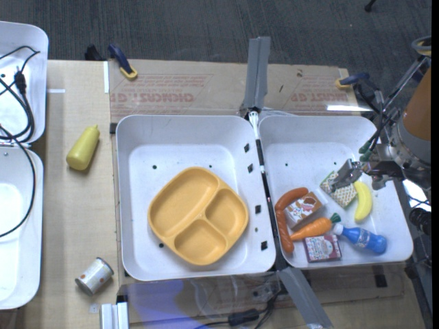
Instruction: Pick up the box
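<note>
A small green-and-white patterned box [340, 190] lies in the right bin [302, 139], next to a yellow banana [362, 201]. My gripper [350, 174] reaches in from the right and sits right over the box's upper edge, at or very close to touching it. Two other small boxes are in the same bin: a brown-and-white carton [302, 210] beside a sausage [282, 214], and a red packet [322, 248] near the front wall.
An orange carrot [312, 227] and a blue bottle [364, 239] lie at the front of the right bin. The left bin [137, 149] holds a yellow divided plate [197, 215]. A mustard bottle [83, 148] and a can [94, 275] lie on the bench at left.
</note>
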Controlling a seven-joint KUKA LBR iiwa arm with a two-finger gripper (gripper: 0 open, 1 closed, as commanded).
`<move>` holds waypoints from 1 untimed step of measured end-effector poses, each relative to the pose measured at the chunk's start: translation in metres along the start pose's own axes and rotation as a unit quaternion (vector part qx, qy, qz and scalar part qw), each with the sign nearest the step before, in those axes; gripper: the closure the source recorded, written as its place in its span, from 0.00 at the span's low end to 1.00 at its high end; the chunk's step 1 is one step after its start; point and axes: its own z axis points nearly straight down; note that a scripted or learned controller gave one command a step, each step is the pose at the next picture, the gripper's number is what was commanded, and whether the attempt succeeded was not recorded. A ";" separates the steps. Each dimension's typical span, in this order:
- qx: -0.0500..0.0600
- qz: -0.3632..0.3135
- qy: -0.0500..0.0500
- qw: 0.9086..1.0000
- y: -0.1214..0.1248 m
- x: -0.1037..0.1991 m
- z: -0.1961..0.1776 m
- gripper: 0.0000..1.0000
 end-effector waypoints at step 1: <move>0.001 0.134 0.000 0.991 0.045 0.009 0.142 0.00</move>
